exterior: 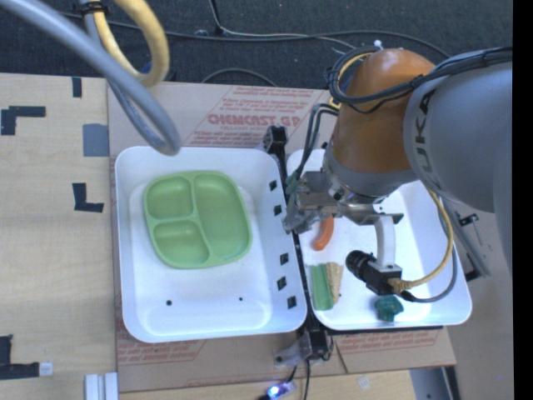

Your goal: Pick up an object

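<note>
Low in the frame, right bin: teal object near the front rim, green-and-tan piece left of it. Above these, an orange object lay partly under the gripper; whether it was gripped could not be made out. Left bin held a green divided plate. The arm hid the right bin's far half.

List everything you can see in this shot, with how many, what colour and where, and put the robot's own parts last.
Bins: two, white, side by side on the bench.
Divided plate: one, green, in the left bin.
Carrot-like piece: one, orange, right bin, under the wrist.
Wedge: one, green and tan, right bin near the divider.
Small object: one, teal, right bin front.
Hoses: two, grey and yellow, top left.
Arm: one, grey with orange band, over the right bin.
</note>
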{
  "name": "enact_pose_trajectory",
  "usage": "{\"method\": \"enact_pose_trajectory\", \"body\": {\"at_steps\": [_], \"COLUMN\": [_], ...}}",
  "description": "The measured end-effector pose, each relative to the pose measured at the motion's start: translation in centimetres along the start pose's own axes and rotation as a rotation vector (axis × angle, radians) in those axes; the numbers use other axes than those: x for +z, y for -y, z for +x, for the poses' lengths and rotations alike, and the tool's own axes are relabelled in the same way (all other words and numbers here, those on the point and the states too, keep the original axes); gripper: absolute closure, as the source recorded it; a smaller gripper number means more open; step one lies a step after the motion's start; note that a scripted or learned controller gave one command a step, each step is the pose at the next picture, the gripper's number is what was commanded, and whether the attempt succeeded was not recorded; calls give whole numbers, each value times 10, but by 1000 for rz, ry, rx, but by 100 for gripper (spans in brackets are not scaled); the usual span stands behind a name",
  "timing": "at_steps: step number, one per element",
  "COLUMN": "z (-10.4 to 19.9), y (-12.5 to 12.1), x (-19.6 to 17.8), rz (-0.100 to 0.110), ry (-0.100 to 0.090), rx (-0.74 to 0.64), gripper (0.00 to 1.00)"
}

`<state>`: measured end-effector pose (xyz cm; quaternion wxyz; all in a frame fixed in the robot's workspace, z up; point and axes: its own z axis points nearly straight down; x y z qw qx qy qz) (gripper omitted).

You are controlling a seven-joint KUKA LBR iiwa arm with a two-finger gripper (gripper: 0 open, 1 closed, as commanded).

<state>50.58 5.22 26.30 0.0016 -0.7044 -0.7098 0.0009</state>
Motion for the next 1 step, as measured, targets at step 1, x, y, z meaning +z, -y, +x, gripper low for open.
{"method": "enact_pose_trajectory", "body": {"at_steps": [1], "z": [46], "y": [-2], "x": [23], "rz": [2], "ry": [2], "rx": [3], "gripper": [100]}}
